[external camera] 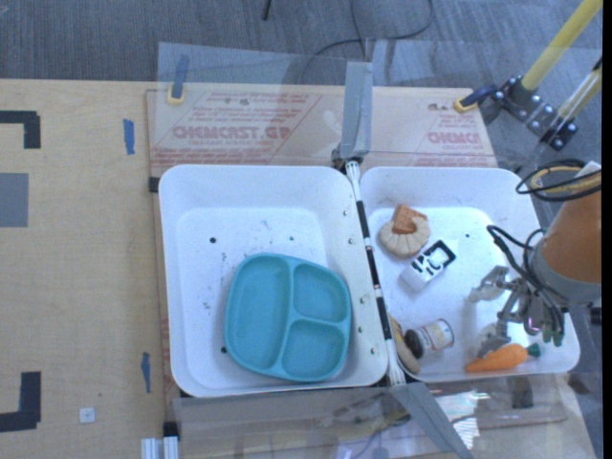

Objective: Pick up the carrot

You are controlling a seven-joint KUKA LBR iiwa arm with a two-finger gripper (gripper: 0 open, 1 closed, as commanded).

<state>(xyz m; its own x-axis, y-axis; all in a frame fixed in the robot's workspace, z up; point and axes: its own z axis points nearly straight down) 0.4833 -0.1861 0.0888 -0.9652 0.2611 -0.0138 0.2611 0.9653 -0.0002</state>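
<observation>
Hand (495, 306) open, holding nothing, just above carrot (498, 358) at right bin (459, 182) front.

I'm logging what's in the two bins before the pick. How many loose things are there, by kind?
Toy food: 2, the carrot and a tan pastry with an orange top
Divided plates: 1, teal
Small jars or cans: 1
White blocks with black marking: 1
Total: 5
</observation>
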